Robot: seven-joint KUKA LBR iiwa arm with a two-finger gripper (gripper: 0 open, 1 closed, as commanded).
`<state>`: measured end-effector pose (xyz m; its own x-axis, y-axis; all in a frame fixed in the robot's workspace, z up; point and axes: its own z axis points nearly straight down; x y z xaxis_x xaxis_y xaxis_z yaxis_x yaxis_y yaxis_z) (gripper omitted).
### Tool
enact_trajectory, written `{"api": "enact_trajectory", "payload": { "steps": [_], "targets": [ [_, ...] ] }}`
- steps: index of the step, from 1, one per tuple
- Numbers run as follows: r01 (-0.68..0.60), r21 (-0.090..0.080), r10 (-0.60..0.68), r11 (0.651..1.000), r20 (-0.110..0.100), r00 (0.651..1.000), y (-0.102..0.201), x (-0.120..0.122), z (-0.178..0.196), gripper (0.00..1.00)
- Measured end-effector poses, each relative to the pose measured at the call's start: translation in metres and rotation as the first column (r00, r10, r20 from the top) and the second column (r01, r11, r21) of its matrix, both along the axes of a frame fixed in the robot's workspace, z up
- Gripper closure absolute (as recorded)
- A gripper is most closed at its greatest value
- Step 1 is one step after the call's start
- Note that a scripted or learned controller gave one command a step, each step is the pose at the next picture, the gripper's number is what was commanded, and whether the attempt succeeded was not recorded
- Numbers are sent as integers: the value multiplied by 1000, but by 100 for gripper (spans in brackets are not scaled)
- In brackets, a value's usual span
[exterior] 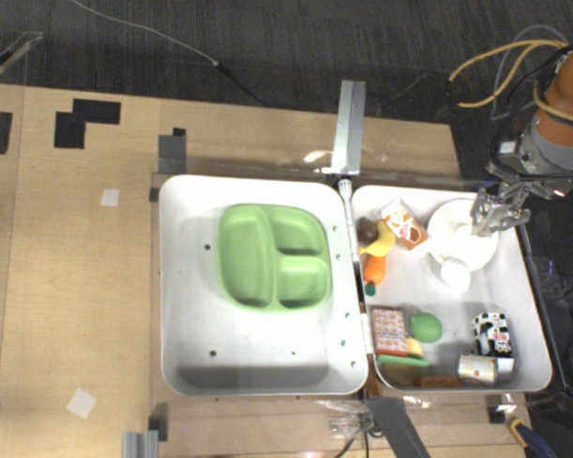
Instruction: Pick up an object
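My gripper [498, 216] hangs over the back right corner of the right bin [537, 307], its fingers open with nothing between them. Just below and left of it lies a white plate [455, 231], with a small white cup [454, 273] in front of that. By the bin's left wall sit a small orange-and-white box [405, 226], a yellow banana [385, 242], a dark brown ball [367, 230] and an orange carrot [374, 268]. Along the front lie a pink box [387, 330], a green ball [425, 326], a black-and-white cup [490, 334] and a tipped can [479, 368].
The left bin [186, 295] holds a green divided tray [274, 256]. A metal post [349, 122] stands behind the wall between the bins. Yellow cables [504, 53] loop at the back right beside the arm [563, 111].
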<state>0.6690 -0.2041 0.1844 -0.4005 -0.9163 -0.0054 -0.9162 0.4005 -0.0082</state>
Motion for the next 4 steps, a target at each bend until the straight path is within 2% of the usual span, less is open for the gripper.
{"api": "enact_trajectory", "payload": {
  "steps": [1, 2, 3, 4],
  "targets": [
    [-72, -2, 72, 997, 2, 997, 0, 2, 20, 100],
    [-85, -1, 85, 996, -6, 996, -2, -109, -5, 100],
    [-195, -2, 195, 981, 0, 981, 46, -49, 32, 100],
    [-423, -4, 423, 906, 0, 906, 62, -33, 35, 100]
  ]
}}
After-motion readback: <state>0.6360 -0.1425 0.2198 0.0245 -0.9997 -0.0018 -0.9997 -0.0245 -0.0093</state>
